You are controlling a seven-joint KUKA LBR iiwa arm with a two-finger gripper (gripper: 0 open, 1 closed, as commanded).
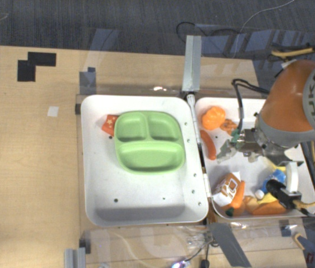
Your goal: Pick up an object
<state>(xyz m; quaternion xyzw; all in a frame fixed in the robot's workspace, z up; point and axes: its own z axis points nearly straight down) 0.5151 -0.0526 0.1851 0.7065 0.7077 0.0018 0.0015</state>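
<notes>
Orange toys are seen at five o'clock; gripper, finger state indiscernible, is positioned beside sausage.

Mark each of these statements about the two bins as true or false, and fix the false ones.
1. A green divided plate lies in the left bin. True.
2. The tool is over the left bin. False: it is over the right bin.
3. An orange ball-like toy sits near the far end of the right bin. True.
4. The green plate holds several toys. False: its compartments are bare.
5. A small red piece lies beside the plate's left edge. True.
</notes>
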